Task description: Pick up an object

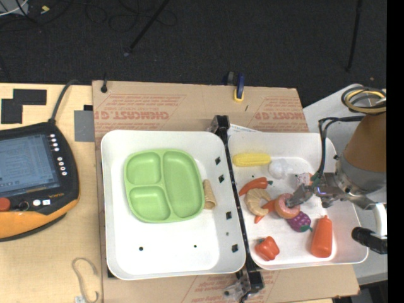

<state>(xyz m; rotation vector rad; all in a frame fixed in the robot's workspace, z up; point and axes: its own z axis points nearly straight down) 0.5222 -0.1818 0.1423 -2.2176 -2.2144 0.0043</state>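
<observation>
a pink ringed donut lies in the right bin among toy food, touching a purple grape bunch. the gripper sits just over its upper edge; whether it grips, i cannot tell.

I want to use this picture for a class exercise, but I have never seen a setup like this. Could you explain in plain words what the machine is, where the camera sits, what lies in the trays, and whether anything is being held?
The camera is fixed above a bench and looks down at a slant. The machine is a robot arm, reaching in from the picture's right. Its gripper, the two-finger tool for grasping, is low over a pile of toy food.

Two shallow white bins sit side by side. The left bin holds a green divided plate with a small tan piece at its edge. The right bin holds a corn cob, a red chili, a shrimp, a pink doughnut, purple grapes, a red pepper and an orange-red bottle.

I cannot tell whether anything is held.
</observation>
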